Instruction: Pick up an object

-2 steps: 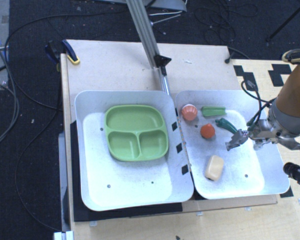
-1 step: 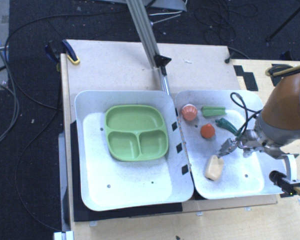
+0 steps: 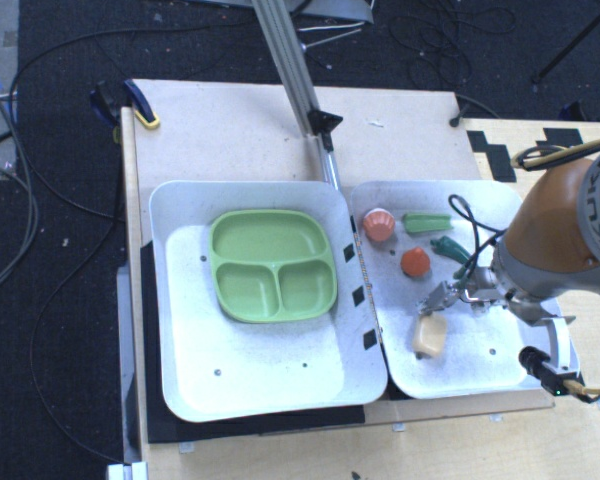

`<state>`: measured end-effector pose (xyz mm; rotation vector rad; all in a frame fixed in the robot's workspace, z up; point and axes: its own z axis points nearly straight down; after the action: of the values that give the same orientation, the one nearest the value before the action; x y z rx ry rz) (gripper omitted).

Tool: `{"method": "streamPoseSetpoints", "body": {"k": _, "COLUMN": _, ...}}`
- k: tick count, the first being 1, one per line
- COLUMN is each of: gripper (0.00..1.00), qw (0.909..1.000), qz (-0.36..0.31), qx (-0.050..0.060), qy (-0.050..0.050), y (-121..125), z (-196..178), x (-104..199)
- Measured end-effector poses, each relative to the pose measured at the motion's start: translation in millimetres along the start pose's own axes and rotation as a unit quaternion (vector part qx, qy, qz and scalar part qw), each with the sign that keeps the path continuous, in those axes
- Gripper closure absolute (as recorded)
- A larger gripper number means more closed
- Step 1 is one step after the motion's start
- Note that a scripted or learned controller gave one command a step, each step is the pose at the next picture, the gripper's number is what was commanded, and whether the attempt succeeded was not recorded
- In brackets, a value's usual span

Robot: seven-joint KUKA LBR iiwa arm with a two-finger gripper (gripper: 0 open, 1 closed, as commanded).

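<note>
Arm (image 3: 565,233) cut off at right edge; state of jaws too small to tell.

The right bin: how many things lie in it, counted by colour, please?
Red or orange: 2, one near the divider, one lower right of it
Green: 2, a long piece and a darker piece
Pale yellow: 1
Total: 5

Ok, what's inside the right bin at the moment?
The right bin holds a red-and-white ball, a red ball, a green piece, a teal piece and a cream block. The arm covers its right side.
</note>
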<state>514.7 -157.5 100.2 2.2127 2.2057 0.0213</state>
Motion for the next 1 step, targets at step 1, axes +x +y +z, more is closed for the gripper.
{"method": "streamPoseSetpoints", "body": {"k": 1, "gripper": 1.00, "qw": 1.0000, "qz": 0.000, "qx": 0.007, "qy": -0.001, "y": -5.4, "z": -5.9, "x": -1.0}}
